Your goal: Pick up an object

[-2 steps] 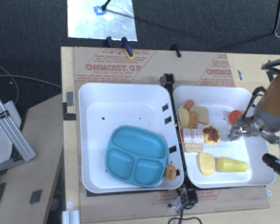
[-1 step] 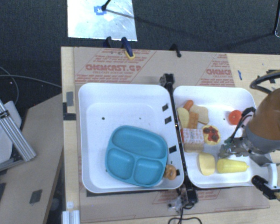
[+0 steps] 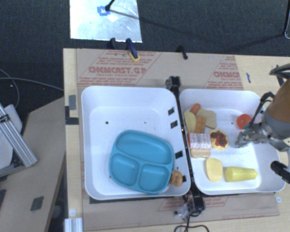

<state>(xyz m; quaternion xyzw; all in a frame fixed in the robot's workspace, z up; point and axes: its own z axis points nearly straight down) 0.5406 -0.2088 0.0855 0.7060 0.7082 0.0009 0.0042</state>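
**Here, low in the right bin**

My gripper (image 3: 240,141) hangs over the right bin (image 3: 261,100); whether it is clenched I cannot tell. A pizza toy (image 3: 219,139) lies just beside it, a tomato (image 3: 243,121) near, a yellow block (image 3: 240,173) below.

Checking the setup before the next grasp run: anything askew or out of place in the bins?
One oddity: a small brown food piece lies in the left bin, wedged between the blue tray and the wall, apart from the other food.
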